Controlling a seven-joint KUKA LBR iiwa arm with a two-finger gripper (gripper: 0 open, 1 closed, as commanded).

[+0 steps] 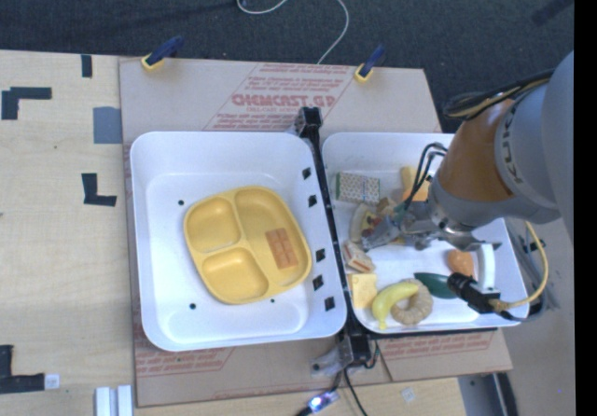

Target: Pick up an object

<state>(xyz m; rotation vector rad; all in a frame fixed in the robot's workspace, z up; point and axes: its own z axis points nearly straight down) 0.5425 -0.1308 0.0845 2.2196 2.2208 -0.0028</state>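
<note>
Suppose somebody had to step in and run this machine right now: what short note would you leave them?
End effector: down in the right bin, low among the small items near its left side. I cannot tell whether it grips anything.

Things: the right bin holds a banana, a ring-shaped pastry, a green item, an orange piece and a speckled square block. The left bin holds a yellow divided tray with a brown piece in it.

Done: arm has reached the pile. Left: confirm a grasp and lift one object.
</note>
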